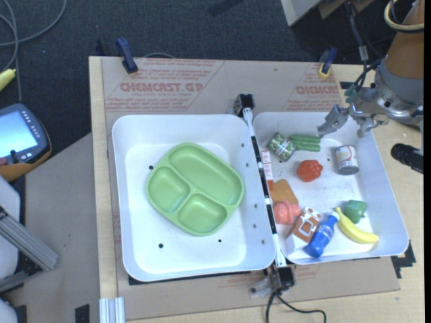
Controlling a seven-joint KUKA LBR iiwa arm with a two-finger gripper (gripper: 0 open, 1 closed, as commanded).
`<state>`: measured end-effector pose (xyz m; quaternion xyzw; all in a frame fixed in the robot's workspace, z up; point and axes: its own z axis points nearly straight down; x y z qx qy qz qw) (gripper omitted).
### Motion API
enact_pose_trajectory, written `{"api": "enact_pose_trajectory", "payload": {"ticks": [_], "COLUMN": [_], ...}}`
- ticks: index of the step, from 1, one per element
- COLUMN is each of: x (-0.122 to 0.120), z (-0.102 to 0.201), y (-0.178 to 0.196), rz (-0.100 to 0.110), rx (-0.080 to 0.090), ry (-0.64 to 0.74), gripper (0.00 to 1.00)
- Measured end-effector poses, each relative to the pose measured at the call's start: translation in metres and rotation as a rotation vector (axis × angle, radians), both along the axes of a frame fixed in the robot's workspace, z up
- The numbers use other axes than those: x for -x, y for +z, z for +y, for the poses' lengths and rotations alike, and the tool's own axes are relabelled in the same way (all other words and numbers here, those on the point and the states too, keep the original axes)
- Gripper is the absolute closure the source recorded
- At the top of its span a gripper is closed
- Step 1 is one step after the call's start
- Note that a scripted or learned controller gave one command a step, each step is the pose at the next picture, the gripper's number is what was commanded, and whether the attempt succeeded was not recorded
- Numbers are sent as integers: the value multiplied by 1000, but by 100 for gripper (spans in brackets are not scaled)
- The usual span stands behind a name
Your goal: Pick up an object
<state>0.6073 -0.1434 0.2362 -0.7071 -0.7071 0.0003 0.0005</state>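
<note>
The grey two-finger gripper (350, 121) hangs over the far right corner of the right white bin (394, 200), its fingers spread wide with nothing between them. Just near of it lies a small silver tin can (345, 159), with a red tomato-shaped toy (310, 170) to its left and a green cucumber-like piece (304, 142) beyond that. The left white bin (128, 180) holds a pale green three-compartment plastic tray (195, 188).

Dark carpet floor (168, 19), perhaps cardboard-topped bench (202, 79)
</note>
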Motion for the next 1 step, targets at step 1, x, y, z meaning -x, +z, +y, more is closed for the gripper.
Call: {"api": "enact_pose_trajectory", "payload": {"ticks": [1], "x": [-48], "z": [42], "y": [-105], "rz": [8], "rx": [-4], "ry": [5], "gripper": [0]}}
